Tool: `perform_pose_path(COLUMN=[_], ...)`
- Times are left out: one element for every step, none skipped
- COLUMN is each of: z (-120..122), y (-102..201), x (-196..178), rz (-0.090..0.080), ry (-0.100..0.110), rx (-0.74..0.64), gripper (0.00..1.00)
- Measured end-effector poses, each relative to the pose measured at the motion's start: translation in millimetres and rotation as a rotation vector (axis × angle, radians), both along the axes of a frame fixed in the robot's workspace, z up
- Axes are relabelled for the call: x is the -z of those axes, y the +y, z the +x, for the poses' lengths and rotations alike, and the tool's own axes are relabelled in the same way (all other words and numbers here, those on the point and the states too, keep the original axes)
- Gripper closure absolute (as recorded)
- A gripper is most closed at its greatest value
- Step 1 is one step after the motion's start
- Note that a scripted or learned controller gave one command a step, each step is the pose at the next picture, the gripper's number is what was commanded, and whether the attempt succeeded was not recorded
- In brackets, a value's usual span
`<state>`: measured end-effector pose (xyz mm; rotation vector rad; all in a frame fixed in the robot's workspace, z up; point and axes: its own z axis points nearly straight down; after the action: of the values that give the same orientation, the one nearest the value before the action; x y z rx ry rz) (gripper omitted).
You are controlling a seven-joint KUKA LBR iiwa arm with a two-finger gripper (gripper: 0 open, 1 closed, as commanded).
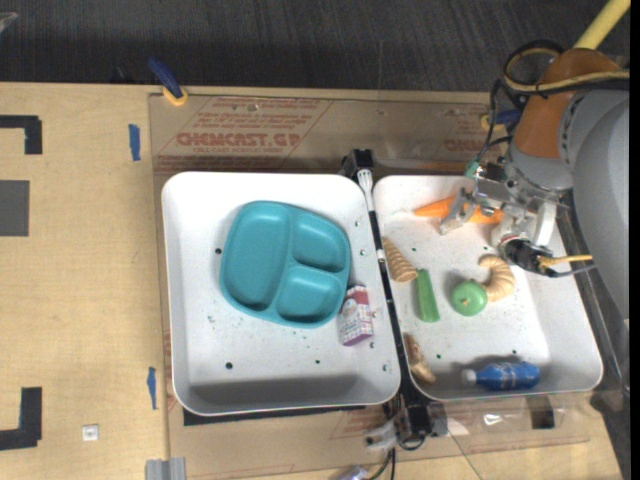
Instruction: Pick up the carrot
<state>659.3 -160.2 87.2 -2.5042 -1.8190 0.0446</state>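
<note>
On the wooden bench, the right bin [560, 363] holds the carrot [436, 208] near its far edge, lying crosswise. The gripper [470, 206] touches its right end; whether it grips, I cannot tell.

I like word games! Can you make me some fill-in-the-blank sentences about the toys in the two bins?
1. The teal tray lies in the ____ bin.
2. The green apple sits in the ____ bin.
3. The carrot is colored ____.
4. The bottle near the right bin's front edge is ____.

Missing words: left; right; orange; blue
</note>
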Motion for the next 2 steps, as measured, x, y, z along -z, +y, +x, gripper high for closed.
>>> perform_pose_path(z=[3.2, -1.3], y=[-3.4, -1.4], x=[-12.1, -7.4], rz=[-0.014, -0.005], ry=[-0.019, 0.001], rx=[0.003, 0.004], gripper=[1.00, 0.00])
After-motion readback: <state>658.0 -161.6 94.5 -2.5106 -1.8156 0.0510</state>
